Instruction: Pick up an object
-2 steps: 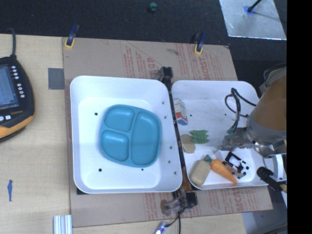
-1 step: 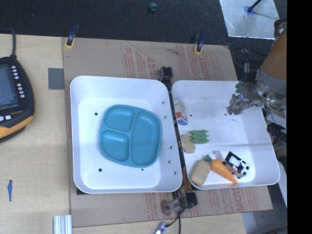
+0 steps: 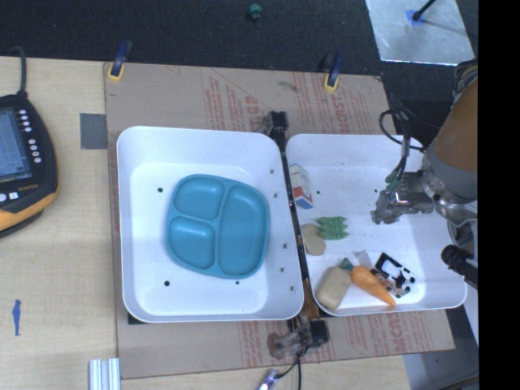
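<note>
The right bin (image 3: 349, 149) holds a small white carton with red and blue print (image 3: 301, 186), a green leafy toy (image 3: 332, 227), a tan round piece (image 3: 314, 240), a beige bread-like block (image 3: 332, 288), an orange carrot (image 3: 371, 283) and a black-and-white item (image 3: 396, 271). My gripper (image 3: 388, 208) hangs over the right part of this bin, to the right of the green toy and above the black-and-white item. Nothing shows between its fingertips.
The left bin (image 3: 146, 157) carries a blue divided plate (image 3: 218, 226). A black clip (image 3: 278, 123) sits where the bins meet at the back. A teach pendant (image 3: 20, 161) lies on the bench at far left. Cables (image 3: 398, 132) hang near the arm.
</note>
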`<state>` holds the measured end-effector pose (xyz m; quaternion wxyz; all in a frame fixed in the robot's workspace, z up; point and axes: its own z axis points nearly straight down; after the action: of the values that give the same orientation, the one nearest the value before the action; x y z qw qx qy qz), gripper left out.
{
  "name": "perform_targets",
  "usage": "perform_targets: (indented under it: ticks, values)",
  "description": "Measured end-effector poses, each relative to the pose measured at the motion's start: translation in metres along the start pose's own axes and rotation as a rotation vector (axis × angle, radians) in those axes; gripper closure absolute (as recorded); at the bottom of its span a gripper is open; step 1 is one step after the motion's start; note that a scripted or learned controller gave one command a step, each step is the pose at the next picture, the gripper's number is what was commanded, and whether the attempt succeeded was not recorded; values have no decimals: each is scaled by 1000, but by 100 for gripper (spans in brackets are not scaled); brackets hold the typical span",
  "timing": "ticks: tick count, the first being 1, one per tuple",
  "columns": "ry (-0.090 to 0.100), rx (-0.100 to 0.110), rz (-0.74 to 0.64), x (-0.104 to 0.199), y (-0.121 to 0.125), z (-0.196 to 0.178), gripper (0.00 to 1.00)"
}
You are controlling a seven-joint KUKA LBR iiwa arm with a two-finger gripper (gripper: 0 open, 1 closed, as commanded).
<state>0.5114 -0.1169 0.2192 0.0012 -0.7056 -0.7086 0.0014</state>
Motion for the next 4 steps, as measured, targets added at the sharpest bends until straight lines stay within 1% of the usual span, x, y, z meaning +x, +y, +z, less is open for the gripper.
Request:
perform_targets:
  ticks: [1, 2, 3, 4]
  values:
    - [0, 1, -2, 6, -35, 92, 0]
    - [0, 0, -1, 13, -35, 128, 0]
    - [0, -2, 1, -14, 68, 127, 0]
    - [0, -2, 2, -71, 72, 127, 0]
